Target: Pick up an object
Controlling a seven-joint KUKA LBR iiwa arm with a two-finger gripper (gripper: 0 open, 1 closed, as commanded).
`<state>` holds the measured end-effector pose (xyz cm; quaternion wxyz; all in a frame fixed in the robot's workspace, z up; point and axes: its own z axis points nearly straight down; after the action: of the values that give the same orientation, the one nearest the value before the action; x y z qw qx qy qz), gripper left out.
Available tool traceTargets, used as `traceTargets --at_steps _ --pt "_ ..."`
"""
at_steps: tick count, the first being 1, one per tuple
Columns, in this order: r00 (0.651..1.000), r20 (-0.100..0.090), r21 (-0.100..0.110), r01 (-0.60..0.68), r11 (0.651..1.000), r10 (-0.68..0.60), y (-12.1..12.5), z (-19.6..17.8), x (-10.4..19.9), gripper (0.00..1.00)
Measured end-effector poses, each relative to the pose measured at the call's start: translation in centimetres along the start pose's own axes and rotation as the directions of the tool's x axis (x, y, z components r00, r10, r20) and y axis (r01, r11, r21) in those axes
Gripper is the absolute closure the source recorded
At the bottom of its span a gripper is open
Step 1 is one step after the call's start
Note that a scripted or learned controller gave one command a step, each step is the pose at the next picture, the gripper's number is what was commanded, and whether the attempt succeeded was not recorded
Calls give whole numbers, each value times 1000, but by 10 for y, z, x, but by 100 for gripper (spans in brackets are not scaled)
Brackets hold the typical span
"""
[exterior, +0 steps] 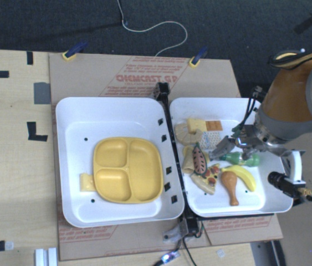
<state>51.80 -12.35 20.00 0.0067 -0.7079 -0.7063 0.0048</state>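
**Gripper low over the right bin — nothing in it yet**

You've got the gripper [226, 147] down inside the right bin [255, 203], near its middle, w/ the arm coming in from the bin's right edge. Fingers [220, 148] look spread, pointing toward the divider side; nothing sits between them that you can see.

Toy food is packed along the bin's left half. Nearest pick, I'd judge: the hot dog [199, 159], lying just beside the fingertips toward the divider and a bit toward the bin's front edge. Its long axis runs roughly back-to-front — so the jaws want to straddle it across the short way.

Other stuff close by: green piece [239, 159] under the wrist, banana [244, 176] and drumstick [230, 186] near the front-right corner, pizza slice [208, 180] by the front edge.

Left bin [72, 115] holds the yellow tray [128, 169].
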Motion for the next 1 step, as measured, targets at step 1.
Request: traceTargets --at_steps 1 --pt "1000 2 -14 4 1000 -4 3 -7 0 0"
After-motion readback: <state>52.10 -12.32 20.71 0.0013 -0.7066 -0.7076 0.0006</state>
